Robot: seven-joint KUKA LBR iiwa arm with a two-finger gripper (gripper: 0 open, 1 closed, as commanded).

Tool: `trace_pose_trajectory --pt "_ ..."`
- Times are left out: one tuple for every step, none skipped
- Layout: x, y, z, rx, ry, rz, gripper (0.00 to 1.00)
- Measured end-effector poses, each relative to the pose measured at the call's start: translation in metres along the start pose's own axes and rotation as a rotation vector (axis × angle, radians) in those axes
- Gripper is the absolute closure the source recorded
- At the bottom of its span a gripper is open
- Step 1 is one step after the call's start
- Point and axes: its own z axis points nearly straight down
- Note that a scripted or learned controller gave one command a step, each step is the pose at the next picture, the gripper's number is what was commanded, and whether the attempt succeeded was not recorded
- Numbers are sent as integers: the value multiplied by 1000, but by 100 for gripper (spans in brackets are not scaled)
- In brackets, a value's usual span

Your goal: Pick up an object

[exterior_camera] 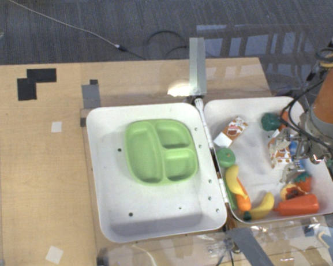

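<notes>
We see the pincer (296,160) low among toys at the right bin's (255,151) three o'clock; its grip we cannot tell.

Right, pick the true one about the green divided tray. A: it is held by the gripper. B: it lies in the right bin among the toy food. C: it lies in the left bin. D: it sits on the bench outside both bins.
C: the green divided tray lies flat in the left bin, apart from the toy food in the right bin.
</notes>
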Motion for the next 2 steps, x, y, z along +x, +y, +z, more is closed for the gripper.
trace_pose_trajectory --pt "-27 20 51 6 -20 11 0" --pt "-23 56 51 4 -19 19 0"
